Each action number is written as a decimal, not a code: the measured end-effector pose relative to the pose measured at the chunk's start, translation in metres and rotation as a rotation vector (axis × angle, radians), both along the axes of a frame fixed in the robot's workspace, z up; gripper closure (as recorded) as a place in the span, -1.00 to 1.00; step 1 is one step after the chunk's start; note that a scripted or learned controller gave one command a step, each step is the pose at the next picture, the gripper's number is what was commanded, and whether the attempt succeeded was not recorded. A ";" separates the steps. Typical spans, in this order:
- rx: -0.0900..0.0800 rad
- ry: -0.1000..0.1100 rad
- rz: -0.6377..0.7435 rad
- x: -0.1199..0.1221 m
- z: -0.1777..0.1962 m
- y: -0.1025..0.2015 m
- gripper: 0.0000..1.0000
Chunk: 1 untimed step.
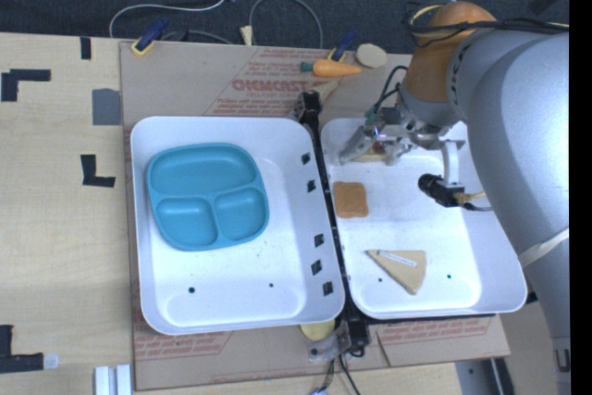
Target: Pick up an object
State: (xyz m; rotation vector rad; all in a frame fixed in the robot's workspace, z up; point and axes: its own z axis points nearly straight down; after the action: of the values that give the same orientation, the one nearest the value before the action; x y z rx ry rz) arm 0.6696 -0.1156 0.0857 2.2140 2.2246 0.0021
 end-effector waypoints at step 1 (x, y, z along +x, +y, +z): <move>0.004 -0.002 0.002 -0.056 0.105 0.073 -1.00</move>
State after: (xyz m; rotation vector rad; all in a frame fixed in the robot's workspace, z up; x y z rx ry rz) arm 0.6137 -0.0426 0.1905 2.2124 2.2278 0.0089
